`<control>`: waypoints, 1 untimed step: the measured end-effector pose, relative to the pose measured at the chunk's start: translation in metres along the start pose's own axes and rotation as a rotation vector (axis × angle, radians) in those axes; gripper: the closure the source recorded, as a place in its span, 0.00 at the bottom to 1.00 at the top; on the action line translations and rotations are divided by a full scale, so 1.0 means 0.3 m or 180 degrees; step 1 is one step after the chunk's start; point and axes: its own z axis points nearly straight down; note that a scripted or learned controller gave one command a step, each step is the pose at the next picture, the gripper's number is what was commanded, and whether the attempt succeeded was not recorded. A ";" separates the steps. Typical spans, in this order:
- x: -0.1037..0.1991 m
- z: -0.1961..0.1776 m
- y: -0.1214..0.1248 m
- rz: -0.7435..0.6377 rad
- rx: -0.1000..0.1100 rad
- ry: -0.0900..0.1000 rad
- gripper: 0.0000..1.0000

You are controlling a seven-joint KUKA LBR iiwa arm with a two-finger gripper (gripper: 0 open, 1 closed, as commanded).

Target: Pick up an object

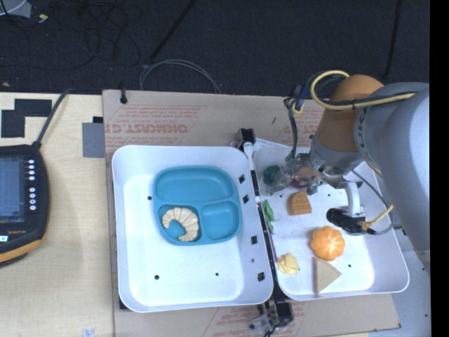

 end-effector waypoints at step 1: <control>0.059 0.003 -0.128 0.0017 0.0019 0.0006 0.00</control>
